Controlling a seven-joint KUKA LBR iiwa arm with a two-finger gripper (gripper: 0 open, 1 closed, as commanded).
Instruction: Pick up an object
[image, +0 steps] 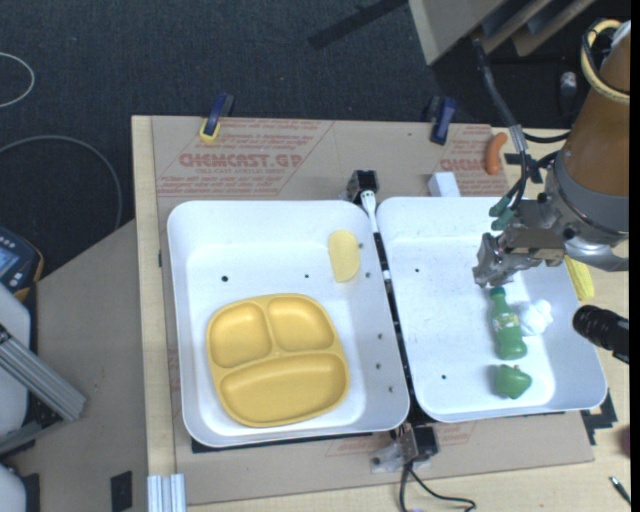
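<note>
green bottle (508, 332) lies in right white bin (440, 300) on cardboard-topped bench (270, 160).

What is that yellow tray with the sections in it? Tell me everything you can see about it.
The yellow tray looks like a plastic child's meal plate with rounded corners. Raised ridges split it into three compartments: two small ones at the far side and one wide one nearer the camera. It lies flat and right way up, turned slightly askew, on the floor of the left white bin, towards its near end. All three sections look bare. A small pale yellow piece lies apart from it.
</note>
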